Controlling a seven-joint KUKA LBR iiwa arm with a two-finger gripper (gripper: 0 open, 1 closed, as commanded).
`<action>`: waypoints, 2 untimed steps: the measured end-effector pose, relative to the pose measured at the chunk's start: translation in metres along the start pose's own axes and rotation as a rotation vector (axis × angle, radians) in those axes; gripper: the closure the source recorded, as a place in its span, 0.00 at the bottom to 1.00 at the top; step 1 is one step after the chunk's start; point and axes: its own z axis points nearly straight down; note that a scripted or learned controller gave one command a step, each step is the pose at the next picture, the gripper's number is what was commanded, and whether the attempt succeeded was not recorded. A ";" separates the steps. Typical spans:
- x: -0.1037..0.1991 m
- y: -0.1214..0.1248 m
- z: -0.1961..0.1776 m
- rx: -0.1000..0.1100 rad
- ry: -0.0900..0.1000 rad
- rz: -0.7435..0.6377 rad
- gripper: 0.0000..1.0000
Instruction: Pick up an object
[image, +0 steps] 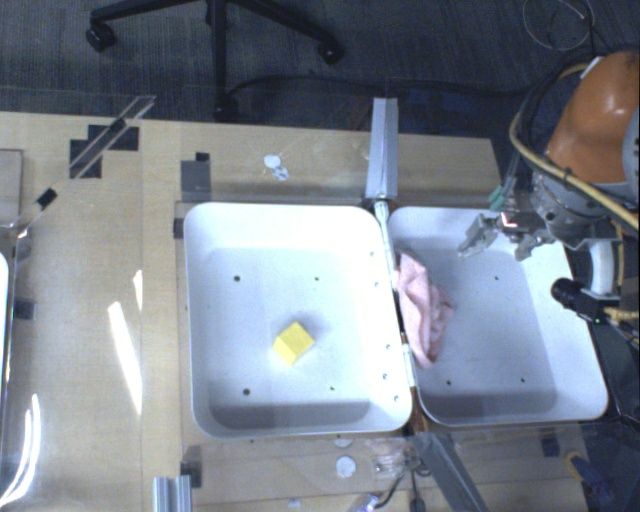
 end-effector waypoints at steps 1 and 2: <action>-0.021 0.010 0.046 0.001 0.000 0.479 0.00; -0.007 0.024 0.145 -0.001 0.000 0.470 0.00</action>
